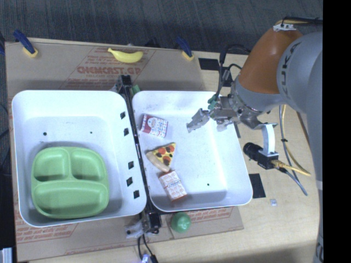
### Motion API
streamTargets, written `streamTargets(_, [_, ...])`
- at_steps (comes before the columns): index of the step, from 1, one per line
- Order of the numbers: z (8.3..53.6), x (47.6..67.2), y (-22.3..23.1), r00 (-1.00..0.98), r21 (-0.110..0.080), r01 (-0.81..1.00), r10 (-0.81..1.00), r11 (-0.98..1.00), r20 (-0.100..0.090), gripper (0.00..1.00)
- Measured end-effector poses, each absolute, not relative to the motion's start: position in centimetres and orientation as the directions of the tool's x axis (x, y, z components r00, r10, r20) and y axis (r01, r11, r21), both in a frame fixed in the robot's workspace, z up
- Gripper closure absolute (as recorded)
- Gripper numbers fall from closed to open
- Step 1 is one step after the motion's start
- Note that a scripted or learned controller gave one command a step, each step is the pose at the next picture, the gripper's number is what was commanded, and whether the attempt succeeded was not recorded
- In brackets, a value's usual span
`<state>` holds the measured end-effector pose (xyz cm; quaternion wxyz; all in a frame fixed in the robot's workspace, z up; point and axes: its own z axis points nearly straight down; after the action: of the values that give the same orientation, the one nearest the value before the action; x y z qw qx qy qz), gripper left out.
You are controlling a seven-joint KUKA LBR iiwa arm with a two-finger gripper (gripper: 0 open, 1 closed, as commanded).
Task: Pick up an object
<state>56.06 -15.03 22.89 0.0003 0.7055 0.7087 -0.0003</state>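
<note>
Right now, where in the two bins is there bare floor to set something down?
Left bin: the back strip behind the green tray. Right bin: the floor right of the pizza slice. Crowded along the divider, by both cartons.

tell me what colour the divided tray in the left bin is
Light green, clearest in the camera view: the divided tray.

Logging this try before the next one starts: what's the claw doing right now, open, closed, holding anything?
Claw: above the right bin, nothing between its fingers; open or closed cannot be told from this view.
</note>
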Motion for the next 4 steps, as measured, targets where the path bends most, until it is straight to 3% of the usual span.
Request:
streamTargets(1, [12.5,53.4,-16.5,-0.006,-0.006,1.000,1.000,0.006,0.001,0.00])
streamTargets(2, [9.6,62.6,-13.9,-0.006,0.006,1.000,1.000,0.006,-0.001,0.00])
streamTargets(3, [10.7,62.7,-13.8,-0.011,0.007,1.000,1.000,0.011,0.002,1.00])
streamTargets(4, [26.1,59.4,-15.9,-0.004,0.004,1.000,1.000,0.004,-0.002,1.00])
